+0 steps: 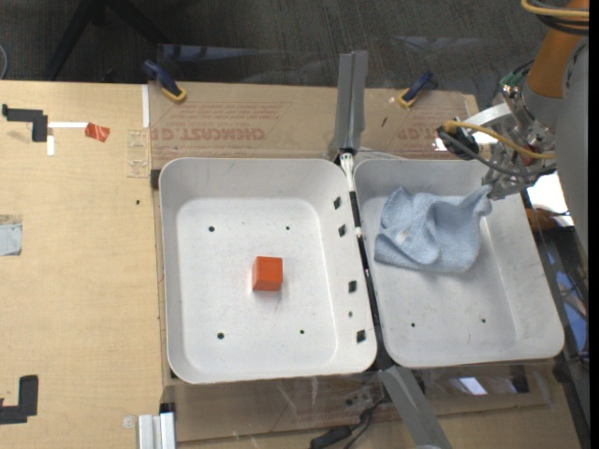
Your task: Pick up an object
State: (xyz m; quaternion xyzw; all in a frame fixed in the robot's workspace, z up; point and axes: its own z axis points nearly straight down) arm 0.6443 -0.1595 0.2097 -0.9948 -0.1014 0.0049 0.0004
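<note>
A light blue cloth (426, 234) lies crumpled in the right bin (487, 340). Its right corner is pulled up into a peak that ends between the fingers of my gripper (488, 195), which is shut on that corner above the bin's back right area. The rest of the cloth still rests on the bin floor. A small orange-red cube (268, 274) sits near the middle of the left bin (201, 340), far from the gripper.
A grey divider bar (351, 101) runs between the bins at the back. Two clamps (165, 79) hold the cardboard sheet behind the bins. Cables and the arm's wrist (547, 92) crowd the right bin's back right corner.
</note>
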